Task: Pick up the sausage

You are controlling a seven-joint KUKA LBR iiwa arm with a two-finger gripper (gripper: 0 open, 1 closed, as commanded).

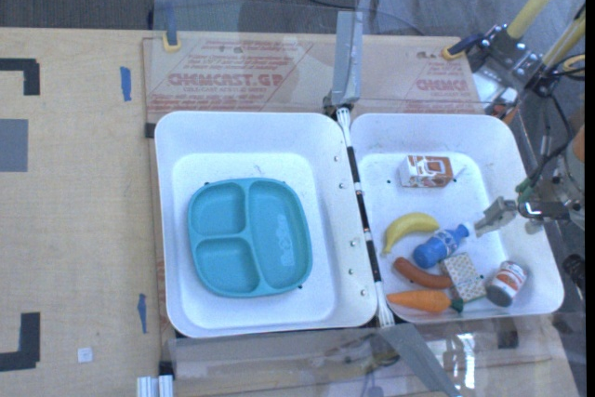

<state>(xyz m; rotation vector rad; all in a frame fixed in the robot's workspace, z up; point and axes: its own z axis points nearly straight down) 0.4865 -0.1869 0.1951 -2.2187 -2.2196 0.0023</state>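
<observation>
Down at the near end of the right bin (372,139) the sausage (420,274) lies flat, wedged between the banana (410,227) above and the carrot (420,300) below, with the blue bottle (441,245) and a speckled sponge (463,275) just beside it. Nothing lifted yet: the gripper (491,217) hangs over the bin's right side, well apart from the sausage, and whether its jaws are released or clenched I cannot tell, so the reach, grasp and lift look all to come

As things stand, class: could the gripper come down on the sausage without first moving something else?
Probably yes, but tightly. The sausage is uncovered, yet the carrot, blue bottle and patterned packet crowd it. The gripper is nearby.
</observation>
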